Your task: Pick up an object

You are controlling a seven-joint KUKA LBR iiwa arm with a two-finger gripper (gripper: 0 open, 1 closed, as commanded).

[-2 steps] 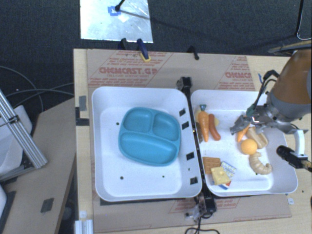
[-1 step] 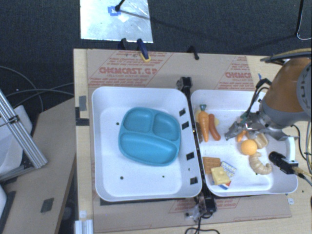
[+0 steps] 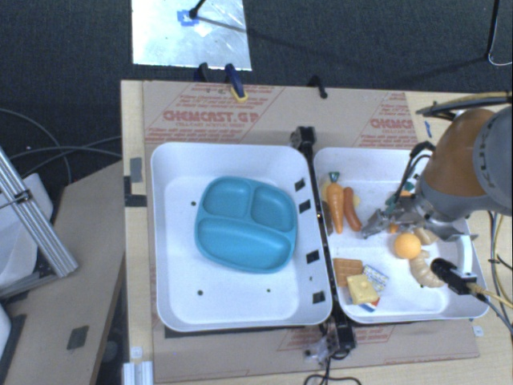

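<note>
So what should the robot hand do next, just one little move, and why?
Probably a small shift toward the round orange fruit, then down. The metal gripper sits low in the right white bin, between the carrot-shaped orange toy and that fruit, with nothing visibly between its tips.

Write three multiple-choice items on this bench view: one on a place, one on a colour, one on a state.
1. Where does the divided plate lie?
A. left bin
B. right bin
C. on the floor

2. What colour is the plate?
A. red
B. blue
C. green

3. How does the carrot stand to the gripper?
A. clamped between its fingers
B. lying apart from it on the bin floor
C. lifted above the bin

Answers: 1 A, it lies in the left bin. 2 B, it is plainly blue. 3 B, it lies flat in the right bin, left of the gripper.
</note>
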